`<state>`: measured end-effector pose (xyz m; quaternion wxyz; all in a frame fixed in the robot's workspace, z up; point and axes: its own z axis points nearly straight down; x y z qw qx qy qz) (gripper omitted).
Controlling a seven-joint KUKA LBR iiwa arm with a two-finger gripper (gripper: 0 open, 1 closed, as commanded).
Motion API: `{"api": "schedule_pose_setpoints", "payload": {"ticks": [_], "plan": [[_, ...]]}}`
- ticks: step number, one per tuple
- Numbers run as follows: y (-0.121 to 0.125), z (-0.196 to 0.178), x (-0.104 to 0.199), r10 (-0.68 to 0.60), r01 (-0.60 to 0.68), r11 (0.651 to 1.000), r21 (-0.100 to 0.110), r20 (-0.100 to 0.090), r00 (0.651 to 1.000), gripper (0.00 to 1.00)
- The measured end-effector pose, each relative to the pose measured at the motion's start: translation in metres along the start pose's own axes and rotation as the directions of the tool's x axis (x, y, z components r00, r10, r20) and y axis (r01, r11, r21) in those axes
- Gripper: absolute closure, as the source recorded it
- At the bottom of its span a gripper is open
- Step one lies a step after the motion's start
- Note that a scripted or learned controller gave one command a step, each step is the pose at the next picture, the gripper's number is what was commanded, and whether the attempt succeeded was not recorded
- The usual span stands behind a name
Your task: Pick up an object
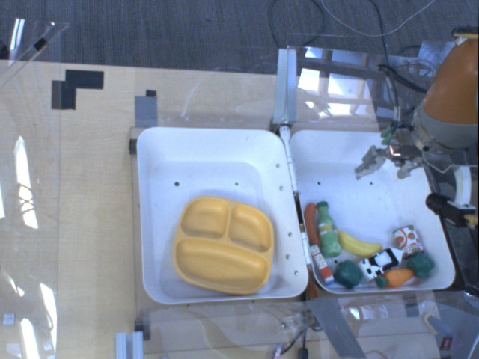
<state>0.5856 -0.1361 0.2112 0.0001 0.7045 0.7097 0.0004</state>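
Gripper [389,161] of the grey arm hangs over the upper part of the right bin [340,159], its two grey fingers [368,162] spread apart with nothing between them. Behind it, toward the right edge, sits the arm's orange band [456,81].

Well below the gripper, along the bin's lower rim, lies a cluster of small toys (all loose, none touched by the fingers). Nearest beneath it is a yellow banana [361,242], and just left of that stands a green bottle [327,231] beside a red sausage [310,225] pressed against the bin's left wall. Farther down sit a dark green broccoli [347,274], a black-and-white cow [381,262], an orange carrot [399,277] and a small red-and-white can [406,238].

Far to the gripper's left and lower, the left bin [161,155] holds a yellow divided tray [223,244].
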Motion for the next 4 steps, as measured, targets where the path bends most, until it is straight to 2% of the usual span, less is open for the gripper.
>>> {"api": "schedule_pose_setpoints", "payload": {"ticks": [1,2,3,4], "plan": [[-0.076,0.029,-0.026,0.072,-0.072,0.997,-0.001,0.0,0.997,0.0],[-0.09,0.116,0.027,0.01,-0.01,1.0,-0.006,0.001,1.0,0.0],[-0.087,0.106,0.028,0.006,-0.006,1.0,-0.009,-0.001,1.0,1.0],[-0.061,0.007,0.064,0.112,-0.112,0.994,-0.003,0.0,0.994,1.0]]}}
